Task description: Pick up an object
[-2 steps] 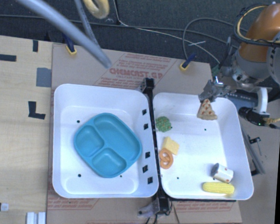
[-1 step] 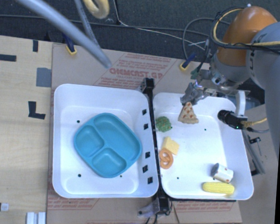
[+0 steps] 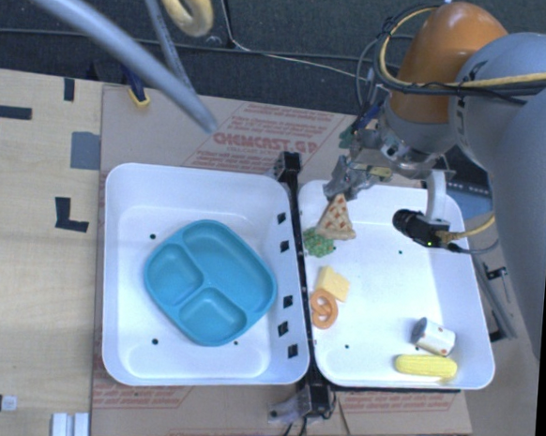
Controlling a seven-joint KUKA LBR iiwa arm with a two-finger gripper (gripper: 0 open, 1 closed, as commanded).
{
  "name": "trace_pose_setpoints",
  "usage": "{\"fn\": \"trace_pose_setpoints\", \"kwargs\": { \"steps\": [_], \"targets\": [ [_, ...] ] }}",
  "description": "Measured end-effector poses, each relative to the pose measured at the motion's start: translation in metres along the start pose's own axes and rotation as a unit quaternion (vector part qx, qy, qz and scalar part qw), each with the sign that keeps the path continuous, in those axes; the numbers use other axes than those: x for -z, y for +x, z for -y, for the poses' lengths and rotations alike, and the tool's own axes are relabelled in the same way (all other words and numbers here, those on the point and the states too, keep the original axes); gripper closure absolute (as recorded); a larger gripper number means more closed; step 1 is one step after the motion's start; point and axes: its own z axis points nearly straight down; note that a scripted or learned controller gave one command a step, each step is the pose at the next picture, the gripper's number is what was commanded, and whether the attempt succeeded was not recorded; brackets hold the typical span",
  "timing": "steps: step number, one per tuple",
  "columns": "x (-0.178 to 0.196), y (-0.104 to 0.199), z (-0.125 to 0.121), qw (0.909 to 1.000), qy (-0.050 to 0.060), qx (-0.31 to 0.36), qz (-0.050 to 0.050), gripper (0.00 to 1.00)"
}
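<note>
While the arm [image 3: 491,79] reaches in from the right over the top of the right bin [image 3: 457,274], its gripper [image 3: 343,185] hangs above that bin's upper left corner with a triangular pizza slice [image 3: 337,219] dangling from between its fingertips, pinched at its narrow tip. The slice hangs tilted, crust end down, just above a small green piece [image 3: 319,245] lying by the bin's left wall. Below these rest a yellow cheese wedge [image 3: 334,284] and, touching it, an orange pretzel [image 3: 322,309]. Near the lower right corner lie a corn cob [image 3: 425,366] and, just above it, a small grey-and-white thing [image 3: 431,337]. Inside the left bin [image 3: 120,247] sits a blue divided plate [image 3: 211,281], well apart from the gripper.
</note>
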Motion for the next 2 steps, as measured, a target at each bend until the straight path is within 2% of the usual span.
{"fn": "trace_pose_setpoints", "kwargs": {
  "steps": [2],
  "targets": [
    [-0.022, 0.097, 0.003, 1.0000, 0.001, 0.000, 0.001, 1.00]
  ]
}}
